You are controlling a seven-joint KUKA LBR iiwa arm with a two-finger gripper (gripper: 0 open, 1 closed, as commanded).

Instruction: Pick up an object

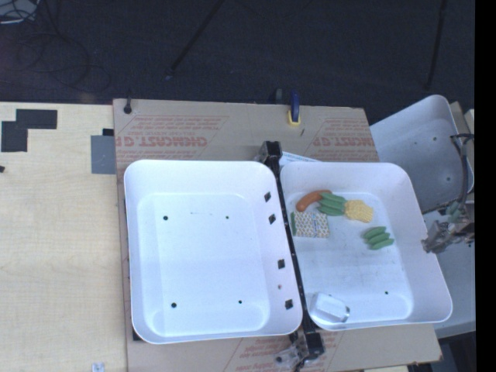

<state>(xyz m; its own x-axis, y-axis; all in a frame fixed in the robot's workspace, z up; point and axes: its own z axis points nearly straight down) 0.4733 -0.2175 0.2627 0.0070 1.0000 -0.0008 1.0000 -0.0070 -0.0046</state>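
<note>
Gripper [444, 237] sits just outside the right bin's [422, 208] right rim; finger state cannot be told. Inside that bin: orange sausage [311, 200], green pods [332, 204], yellow corn [359, 211], second green piece [378, 238].

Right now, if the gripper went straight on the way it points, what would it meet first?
The gripper seems to point left over the rim of the right bin; the green pods lie first in that line, though its height above them is unclear.

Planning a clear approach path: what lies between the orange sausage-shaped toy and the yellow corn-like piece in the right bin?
In the camera view, a green pod-shaped toy lies between the orange sausage-shaped toy and the yellow corn-like piece.
</note>
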